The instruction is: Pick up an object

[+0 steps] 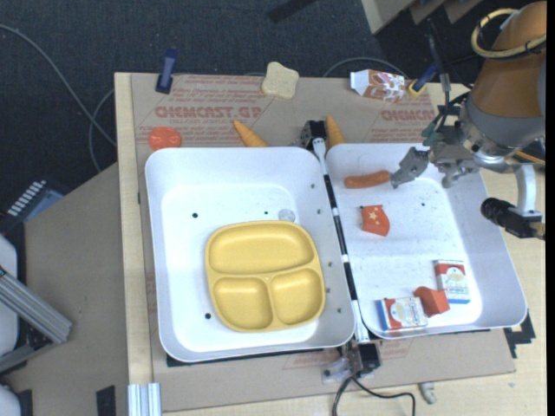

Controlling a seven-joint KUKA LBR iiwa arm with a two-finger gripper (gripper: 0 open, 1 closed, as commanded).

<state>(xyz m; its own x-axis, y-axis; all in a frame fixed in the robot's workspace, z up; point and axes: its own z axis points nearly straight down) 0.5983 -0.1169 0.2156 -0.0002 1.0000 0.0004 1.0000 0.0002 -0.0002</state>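
On the bench, two white bins sit side by side. The left bin [173,232] carries the biggest thing in play, a yellow tray [264,274] with three compartments, lying flat near the middle. The right bin [486,258] holds the small stuff, and that is where the action is.

In from the right comes the arm [507,85], grey with its orange band up top, wrist hanging over the far right corner of the right bin. The gripper [427,165] hovers there with its fingers spread apart and nothing between them, one tip just beside the sausage [368,179] but, as far as I can tell, not touching it.

Down the size order now: near the front edge, a carton [401,313] lying flat, a second carton [453,282] close by, and a red block [432,301] wedged between the two. Mid-bin, a red cube [375,220] sits on its own, well apart from the rest. The sausage lies along the far wall, its right end toward the gripper.

My read: this is the approach, no grasp made yet. The sausage looks the likeliest pick, being nearest the open fingers. The next move calls for a shift left to centre over it, fingers straddling it across its narrow width, then a drop to the bin floor before closing. The risk I see is the far wall close behind, which leaves little room for a finger, and a round sausage may roll away from a glancing touch.
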